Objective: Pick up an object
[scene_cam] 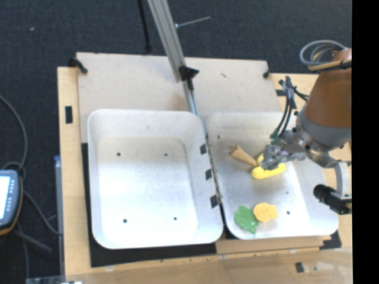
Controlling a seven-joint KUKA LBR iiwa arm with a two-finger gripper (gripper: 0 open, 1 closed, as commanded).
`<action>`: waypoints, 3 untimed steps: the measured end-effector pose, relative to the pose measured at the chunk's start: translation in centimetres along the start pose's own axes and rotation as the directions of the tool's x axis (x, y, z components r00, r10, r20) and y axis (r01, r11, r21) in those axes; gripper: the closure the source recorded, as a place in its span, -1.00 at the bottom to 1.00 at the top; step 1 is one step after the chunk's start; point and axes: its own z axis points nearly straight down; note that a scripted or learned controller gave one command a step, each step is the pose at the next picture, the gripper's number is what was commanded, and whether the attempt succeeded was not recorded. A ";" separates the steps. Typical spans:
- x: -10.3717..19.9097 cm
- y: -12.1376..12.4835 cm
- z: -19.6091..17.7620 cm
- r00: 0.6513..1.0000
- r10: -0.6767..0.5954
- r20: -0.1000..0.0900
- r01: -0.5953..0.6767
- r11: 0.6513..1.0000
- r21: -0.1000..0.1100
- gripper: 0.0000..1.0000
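In the right bin (308, 215) lie a yellow banana-shaped toy (269, 171), a tan cone-shaped piece (243, 155), a green leafy toy (245, 218) and an orange-yellow round toy (265, 212). My gripper (272, 160) hangs low over the yellow toy's upper end, right at it. The arm's orange band (331, 102) rises to the right of it. Contact between gripper and toy cannot be made out.
The left bin (100, 158) sits beside the right one, separated by a ridge with black clips (208, 173). A slanted metal pole (169, 31) crosses the back of the bench. A black fitting (329, 197) sticks out near the right bin's right rim.
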 end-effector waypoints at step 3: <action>13.0 9.4 -0.5 1.000 -0.001 -0.002 0.001 1.000 -0.001 1.00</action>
